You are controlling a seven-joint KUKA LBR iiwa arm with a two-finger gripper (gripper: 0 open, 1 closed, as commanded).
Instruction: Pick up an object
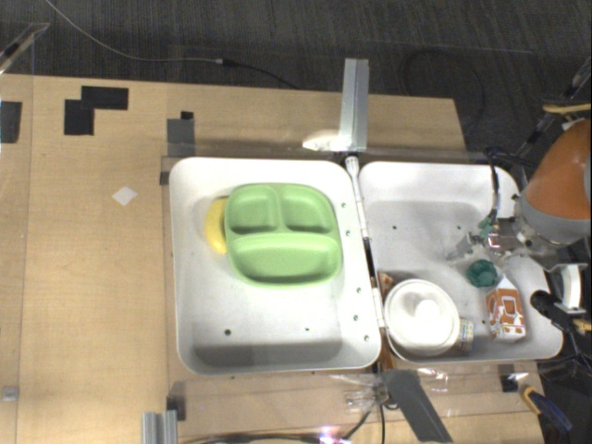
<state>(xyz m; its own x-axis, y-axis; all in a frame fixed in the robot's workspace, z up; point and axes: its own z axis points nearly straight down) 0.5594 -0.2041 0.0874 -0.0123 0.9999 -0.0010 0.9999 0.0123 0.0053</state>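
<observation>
Sm. teal obj (481, 273), roundish, under claw (487, 240)

We find no text, label, brand, number or sign that we can read anywhere in this view. The small orange-and-white packet (507, 311) near the right edge of the right bin (416, 202) carries printed patches, but they are too small and blurred for us to make out any letters. The black rectangular marks (91, 107) on the tabletop (83, 276) at upper left are plain blocks with no writing on them. The green divided plate (280, 232) in the left bin (268, 336) and the white round container (421, 316) show us bare, unmarked surfaces.
</observation>
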